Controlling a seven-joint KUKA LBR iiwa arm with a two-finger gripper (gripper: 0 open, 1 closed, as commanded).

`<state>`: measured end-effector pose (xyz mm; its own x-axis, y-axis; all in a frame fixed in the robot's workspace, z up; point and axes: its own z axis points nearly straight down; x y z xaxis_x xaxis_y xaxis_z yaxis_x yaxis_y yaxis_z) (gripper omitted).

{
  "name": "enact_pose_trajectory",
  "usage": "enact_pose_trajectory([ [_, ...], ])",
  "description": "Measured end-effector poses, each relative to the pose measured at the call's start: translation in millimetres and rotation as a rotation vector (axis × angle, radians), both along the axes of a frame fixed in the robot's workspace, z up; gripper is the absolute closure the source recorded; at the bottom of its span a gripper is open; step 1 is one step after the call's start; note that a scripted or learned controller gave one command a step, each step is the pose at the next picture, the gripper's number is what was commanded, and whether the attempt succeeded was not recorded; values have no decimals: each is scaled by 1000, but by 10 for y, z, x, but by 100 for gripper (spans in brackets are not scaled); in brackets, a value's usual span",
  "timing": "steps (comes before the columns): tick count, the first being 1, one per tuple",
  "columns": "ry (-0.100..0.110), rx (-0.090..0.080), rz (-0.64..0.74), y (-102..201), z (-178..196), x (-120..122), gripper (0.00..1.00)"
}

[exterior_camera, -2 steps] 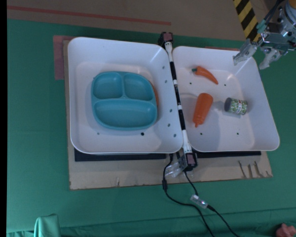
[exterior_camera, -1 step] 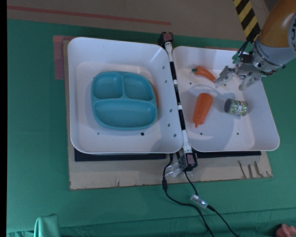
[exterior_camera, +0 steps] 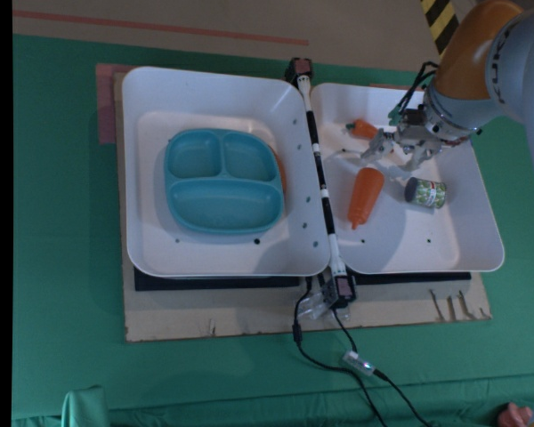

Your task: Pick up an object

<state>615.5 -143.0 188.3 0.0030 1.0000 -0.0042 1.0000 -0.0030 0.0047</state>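
We see left bin point(exterior_camera: 142, 105) holding teal divided plate point(exterior_camera: 222, 182). Right bin point(exterior_camera: 472, 238) holds orange bottle point(exterior_camera: 365, 197), small carrot point(exterior_camera: 364, 129), green can point(exterior_camera: 425, 192). Gripper point(exterior_camera: 400, 149) hovers above, fingers spread, gripping nothing.

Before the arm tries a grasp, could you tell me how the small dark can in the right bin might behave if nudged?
The can lies on its side, so it would probably roll. It looks small, likely light. The bin's smooth white floor suggests it may slide.
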Motion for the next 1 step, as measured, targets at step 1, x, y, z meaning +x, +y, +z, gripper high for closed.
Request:
enact_pose_trajectory([
  [1,-4,-3,-3,-18,105,18,100],
])
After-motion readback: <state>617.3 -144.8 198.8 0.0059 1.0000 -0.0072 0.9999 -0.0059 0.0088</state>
